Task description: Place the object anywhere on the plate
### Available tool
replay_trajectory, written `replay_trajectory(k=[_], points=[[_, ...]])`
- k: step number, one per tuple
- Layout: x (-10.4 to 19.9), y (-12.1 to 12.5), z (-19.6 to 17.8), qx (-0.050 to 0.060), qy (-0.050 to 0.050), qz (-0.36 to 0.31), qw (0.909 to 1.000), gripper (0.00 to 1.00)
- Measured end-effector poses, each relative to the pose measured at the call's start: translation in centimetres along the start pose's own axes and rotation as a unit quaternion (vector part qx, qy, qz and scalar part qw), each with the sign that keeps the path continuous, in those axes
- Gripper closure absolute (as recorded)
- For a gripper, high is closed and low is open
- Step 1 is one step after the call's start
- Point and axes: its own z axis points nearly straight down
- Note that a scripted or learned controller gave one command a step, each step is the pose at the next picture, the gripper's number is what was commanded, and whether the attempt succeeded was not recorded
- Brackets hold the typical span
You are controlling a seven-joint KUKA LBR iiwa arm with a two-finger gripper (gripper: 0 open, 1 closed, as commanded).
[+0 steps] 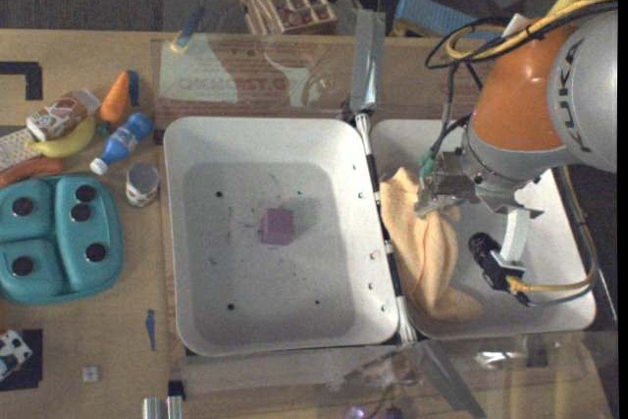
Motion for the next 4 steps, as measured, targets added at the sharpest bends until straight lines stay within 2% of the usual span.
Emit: replay_trajectory(k=[1, 2, 3, 4], points=[[11.1, 0.9, 0.9, -0.002, 0.0, 0.029, 0.9996, 1.0], [12.0, 3.8, -1.8, 0.0, 0.0, 0.316, 0.9487, 1.0], [5.9, 6.8, -1.8, -0.002, -0.001, 0.105, 0.9944, 1.0], [10.1, 3.3, 0.9, 0.0, 0.0, 0.025, 0.9997, 1.0]])
